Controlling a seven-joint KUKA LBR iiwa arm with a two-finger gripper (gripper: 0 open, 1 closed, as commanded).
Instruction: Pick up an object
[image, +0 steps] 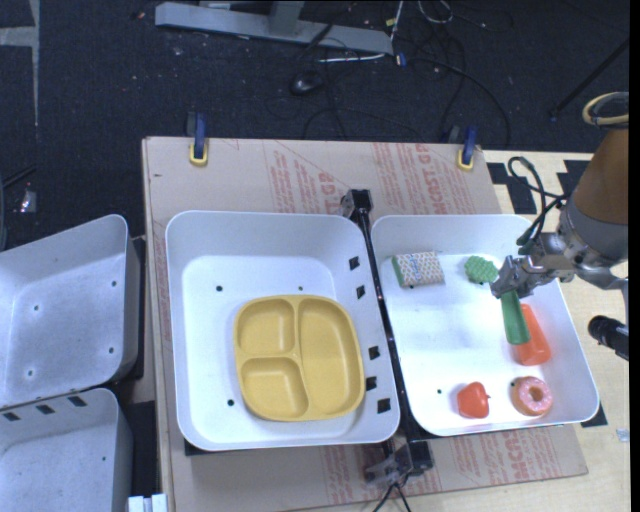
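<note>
The gripper is seen over the right bin (beside a carrot). A green stick-shaped object is clamped between its fingers.

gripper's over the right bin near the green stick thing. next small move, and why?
Probably a short straight descent. The gripper sits over the upper end of the green stick, which lies against the orange carrot in the right bin. Nothing shows between its fingers, so lower first, then close on the stick.
</note>
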